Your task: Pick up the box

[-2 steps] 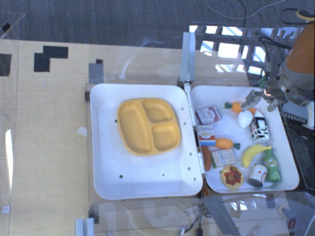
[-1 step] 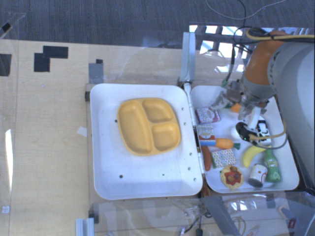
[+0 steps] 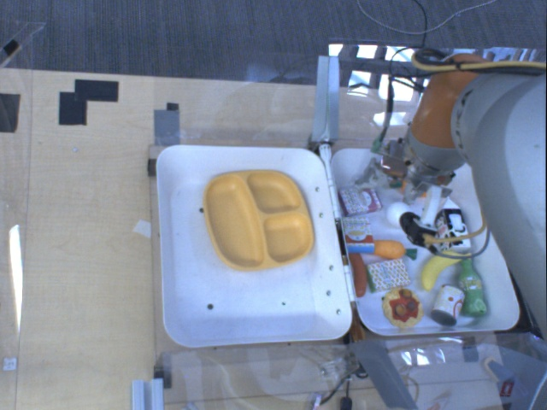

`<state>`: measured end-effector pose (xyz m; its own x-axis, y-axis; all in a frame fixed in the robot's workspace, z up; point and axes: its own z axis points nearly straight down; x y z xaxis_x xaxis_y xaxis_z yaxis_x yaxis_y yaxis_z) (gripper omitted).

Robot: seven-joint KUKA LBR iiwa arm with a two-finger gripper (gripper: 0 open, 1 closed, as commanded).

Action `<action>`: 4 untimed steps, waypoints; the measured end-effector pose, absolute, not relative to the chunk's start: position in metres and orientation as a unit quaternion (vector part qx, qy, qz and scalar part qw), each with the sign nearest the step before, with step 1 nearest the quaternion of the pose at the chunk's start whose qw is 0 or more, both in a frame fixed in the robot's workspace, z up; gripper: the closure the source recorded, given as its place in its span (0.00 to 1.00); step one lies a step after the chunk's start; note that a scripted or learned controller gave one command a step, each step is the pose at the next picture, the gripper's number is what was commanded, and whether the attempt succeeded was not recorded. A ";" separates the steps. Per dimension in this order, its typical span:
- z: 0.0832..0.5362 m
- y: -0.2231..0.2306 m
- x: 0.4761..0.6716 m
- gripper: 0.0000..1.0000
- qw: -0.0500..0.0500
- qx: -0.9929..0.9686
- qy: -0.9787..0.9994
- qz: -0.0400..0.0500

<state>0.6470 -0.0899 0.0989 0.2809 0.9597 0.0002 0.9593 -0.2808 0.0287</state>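
risk: box (image 3: 360, 200) lies flat w/ clutter tight around it, so fingers may hit a neighbour or slip off the low face.
cause: carrot (image 3: 382, 248) and a 2nd patterned pack (image 3: 389, 273) sit near, bin wall (image 3: 335, 220) just left.
box look: small, flat, pink/white print.
box loc: right bin, far-left part.
gripper (image 3: 402, 174): above bin's far end, just right of box; opening can't tell, nothing seen held.

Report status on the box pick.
Claw low over right bin, grip unclear. Box lies by the divider, not held. Carrot, banana and bottle crowd nearby.
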 end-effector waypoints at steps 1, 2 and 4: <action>0.098 -0.089 0.651 0.00 0.007 0.823 0.568 0.009; 0.099 -0.089 0.628 0.00 0.010 0.840 0.542 0.013; 0.099 -0.088 0.586 0.00 0.008 0.919 0.393 0.017</action>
<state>0.5857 -0.0875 0.0990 0.6900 0.7234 0.0250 0.7228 -0.6905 0.0282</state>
